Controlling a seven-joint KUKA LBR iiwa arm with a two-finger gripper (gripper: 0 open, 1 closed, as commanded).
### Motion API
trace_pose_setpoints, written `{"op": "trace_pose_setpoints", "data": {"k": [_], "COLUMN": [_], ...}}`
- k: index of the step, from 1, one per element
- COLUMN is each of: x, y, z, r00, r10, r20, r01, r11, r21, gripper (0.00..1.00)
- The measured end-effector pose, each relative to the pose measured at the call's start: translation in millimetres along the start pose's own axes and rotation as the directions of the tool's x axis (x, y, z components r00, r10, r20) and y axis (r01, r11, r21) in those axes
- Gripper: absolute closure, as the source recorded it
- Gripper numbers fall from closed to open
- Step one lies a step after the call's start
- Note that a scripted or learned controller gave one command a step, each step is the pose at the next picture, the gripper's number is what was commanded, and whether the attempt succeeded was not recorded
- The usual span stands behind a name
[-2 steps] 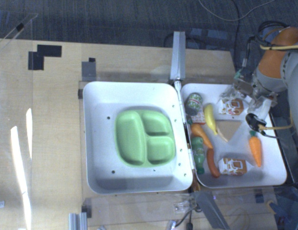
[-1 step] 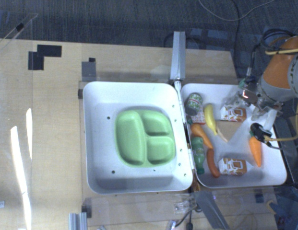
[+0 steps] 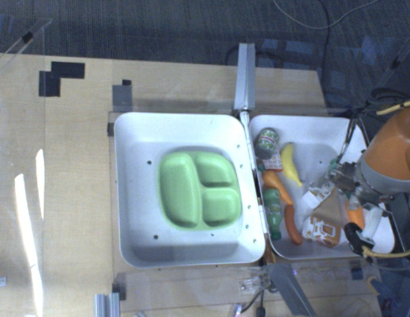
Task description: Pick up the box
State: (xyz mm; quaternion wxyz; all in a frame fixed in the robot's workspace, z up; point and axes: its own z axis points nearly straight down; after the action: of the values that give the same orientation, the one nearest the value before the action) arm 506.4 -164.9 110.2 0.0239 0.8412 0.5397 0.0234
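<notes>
The box (image 3: pixel 325 222), a brown carton with a white and orange printed end, lies tilted in the right bin (image 3: pixel 317 132), near its front. My gripper (image 3: pixel 329 187) comes in from the right and sits right over the box's upper end. The grey wrist and the orange band (image 3: pixel 393 152) stand behind it. The wrist hides the place where gripper and box meet, so a grasp cannot be made out.
Left of the box lie a red sausage (image 3: pixel 292 225), a green bottle (image 3: pixel 274 208), a carrot (image 3: pixel 271 178), a banana (image 3: pixel 291 163) and a can (image 3: pixel 267 140). A small orange item (image 3: pixel 354 216) is on the box's right. The left bin (image 3: pixel 132 177) holds a green divided plate (image 3: pixel 198 189).
</notes>
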Motion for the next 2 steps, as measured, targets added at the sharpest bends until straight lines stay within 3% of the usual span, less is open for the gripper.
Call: {"op": "trace_pose_setpoints", "data": {"k": [1, 2], "x": [29, -22], "y": [75, 16], "z": [7, 2], "r00": [0.977, 0.971], "r10": [0.213, 0.239], "r20": [0.008, 0.002], "r01": [-0.213, -0.239], "r11": [0.977, 0.971], "r21": [0.020, 0.003], "gripper": [0.00, 0.00]}}
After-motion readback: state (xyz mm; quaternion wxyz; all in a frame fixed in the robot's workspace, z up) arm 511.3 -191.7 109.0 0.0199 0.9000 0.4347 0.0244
